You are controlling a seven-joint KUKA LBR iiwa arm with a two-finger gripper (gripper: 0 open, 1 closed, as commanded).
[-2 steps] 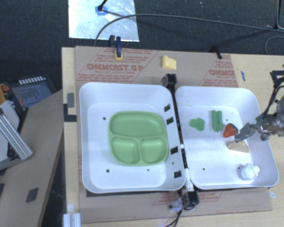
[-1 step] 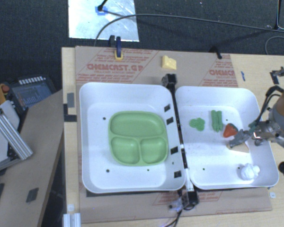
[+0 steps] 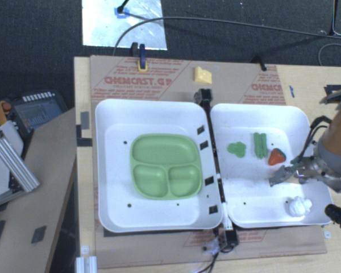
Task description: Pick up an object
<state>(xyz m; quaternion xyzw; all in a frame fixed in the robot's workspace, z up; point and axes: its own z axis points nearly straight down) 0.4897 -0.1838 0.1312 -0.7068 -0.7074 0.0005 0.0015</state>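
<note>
Strawberry (image 3: 276,156), one; green pods (image 3: 260,144), two; white lump (image 3: 297,207), one.

Red lettering "CHEMCAST. G P" is printed on the brown paper-faced sheet (image 3: 159,75) under the bins, at 12 o'clock; a partial repeat "CHEMC…" is read at 1 o'clock.

Single fixed camera, mounted above bench (image 3: 176,70), angled downward at slant. Both white bins (image 3: 116,118) framed near centre, left bin mid-frame, right bin (image 3: 295,118) toward right edge. Dark floor seen along top of frame. Arm (image 3: 335,147) cut off at right edge. Moderate distance; small items in right bin rendered somewhat blurred, perhaps through low resolution.
</note>
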